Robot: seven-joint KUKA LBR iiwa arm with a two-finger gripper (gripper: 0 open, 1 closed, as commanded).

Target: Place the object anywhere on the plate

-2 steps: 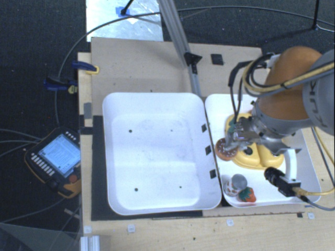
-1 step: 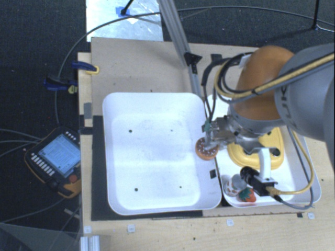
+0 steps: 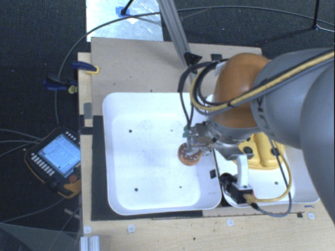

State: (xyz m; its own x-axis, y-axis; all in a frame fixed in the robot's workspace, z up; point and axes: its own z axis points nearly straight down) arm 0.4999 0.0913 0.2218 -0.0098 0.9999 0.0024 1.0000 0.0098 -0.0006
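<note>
The arm (image 3: 282,93) enters from 3 o'clock and covers most of the right bin (image 3: 272,190). Its orange band (image 3: 235,88) sits above the wrist, with black and yellow cables (image 3: 196,85) looped at the band's 9 o'clock side.

The gripper (image 3: 192,144) hangs over the right-hand edge of the left bin (image 3: 152,156), at roughly 3 o'clock within that bin. Directly beneath the gripper lies a small round brown object (image 3: 188,156), set on or just above the white bin floor. The gripper's metal parts overlap the object's top edge. Whether the pincer is open, closed, or gripping the object cannot be told from this angle.

In the right bin, a yellow item (image 3: 261,153) shows at the wrist's 4 o'clock side, partly hidden by the arm. No plate can be identified with certainty.

Outside the bins, a handheld control pendant (image 3: 55,158) with a lit screen rests on the dark floor at 9 o'clock. A blue clamp (image 3: 84,67) grips the bench board (image 3: 131,67) near its 10 o'clock corner.
</note>
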